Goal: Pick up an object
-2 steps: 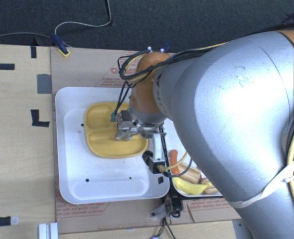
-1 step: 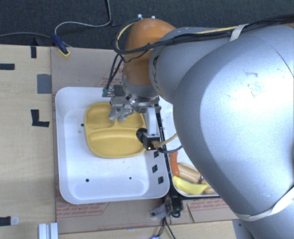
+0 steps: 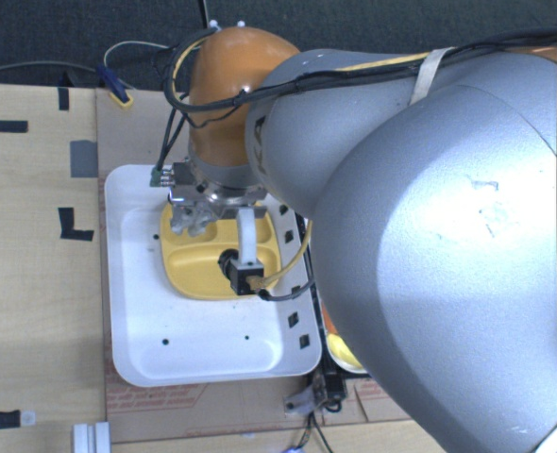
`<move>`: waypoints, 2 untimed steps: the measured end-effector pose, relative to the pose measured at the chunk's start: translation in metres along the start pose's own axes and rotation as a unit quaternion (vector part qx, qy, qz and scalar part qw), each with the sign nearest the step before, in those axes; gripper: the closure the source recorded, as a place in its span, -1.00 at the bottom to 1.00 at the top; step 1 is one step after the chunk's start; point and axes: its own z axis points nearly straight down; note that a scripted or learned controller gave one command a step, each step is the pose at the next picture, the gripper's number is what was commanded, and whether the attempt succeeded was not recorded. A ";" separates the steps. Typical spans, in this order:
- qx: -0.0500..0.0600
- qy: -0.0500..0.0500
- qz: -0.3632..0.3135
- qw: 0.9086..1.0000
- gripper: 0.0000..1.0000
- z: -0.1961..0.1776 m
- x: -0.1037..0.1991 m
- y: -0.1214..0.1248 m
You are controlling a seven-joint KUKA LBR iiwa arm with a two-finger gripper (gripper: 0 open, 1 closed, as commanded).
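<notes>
1. At the centre of the view, a white bin (image 3: 137, 347) is set on the tan tabletop (image 3: 33, 281). Its near half is bare but for a few small dark specks (image 3: 165, 341).
2. A yellow dish (image 3: 189, 276) is placed in the far half of the bin, upright with its hollow facing up. Its far rim is close to the bin's far wall.
3. The hand (image 3: 192, 220) is positioned low over the far left part of the dish, at or just above the rim. Whether the dish is touched cannot be told.
4. Whether the hand is apart, together or clamped on the dish cannot be told from this angle.
5. The right half of the view is covered by the grey arm (image 3: 430, 234), which is extended in from the right.
6. The orange band (image 3: 227, 74) is seen at top centre, directly above the hand, and black cables (image 3: 179, 111) are looped across it.
7. Just past the bin's right edge, a small yellow thing (image 3: 343, 352) is partly hidden beneath the arm. Its kind cannot be told.
8. Left of the bin, the tabletop is marked with black tape pieces (image 3: 71, 225) and a grey patch (image 3: 83, 157).
</notes>
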 end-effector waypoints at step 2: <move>0.000 -0.002 0.000 1.000 1.00 -0.056 0.018 -0.032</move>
